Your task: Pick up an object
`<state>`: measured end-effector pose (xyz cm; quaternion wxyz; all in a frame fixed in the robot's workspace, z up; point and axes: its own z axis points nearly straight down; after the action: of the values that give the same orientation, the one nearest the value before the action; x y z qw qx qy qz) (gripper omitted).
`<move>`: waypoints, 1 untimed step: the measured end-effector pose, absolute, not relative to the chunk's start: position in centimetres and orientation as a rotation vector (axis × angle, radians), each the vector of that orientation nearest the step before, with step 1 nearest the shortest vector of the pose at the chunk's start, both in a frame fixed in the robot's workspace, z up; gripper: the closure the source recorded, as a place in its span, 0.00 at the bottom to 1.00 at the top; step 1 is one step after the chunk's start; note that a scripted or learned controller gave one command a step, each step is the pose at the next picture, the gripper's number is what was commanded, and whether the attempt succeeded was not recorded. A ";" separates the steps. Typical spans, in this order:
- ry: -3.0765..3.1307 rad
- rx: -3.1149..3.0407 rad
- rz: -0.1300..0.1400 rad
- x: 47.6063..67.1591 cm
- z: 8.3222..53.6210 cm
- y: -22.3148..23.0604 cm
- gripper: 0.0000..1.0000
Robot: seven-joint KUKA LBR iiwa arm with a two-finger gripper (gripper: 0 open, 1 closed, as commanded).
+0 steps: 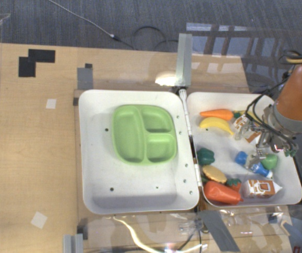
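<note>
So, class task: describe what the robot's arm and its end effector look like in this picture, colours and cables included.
The arm is a rounded orange band over a grey wrist section. Black cables loop beside it on the left. The end effector is a small metallic grey assembly with dark parts; finer detail is too small to tell.

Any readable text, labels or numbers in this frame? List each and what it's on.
None legible.
Small carton in the right bin: printed front, too blurred to read.
Crumpled packet near the pincer: print too small to read.
Black squares on the bench: plain marks, no characters.
</note>
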<state>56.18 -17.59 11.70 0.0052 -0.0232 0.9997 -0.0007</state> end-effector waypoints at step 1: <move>3.115 -0.276 -0.006 56.0 9.0 -13.3 0.00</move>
<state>56.00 -13.30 9.00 0.0072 -0.0882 0.9961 -0.0018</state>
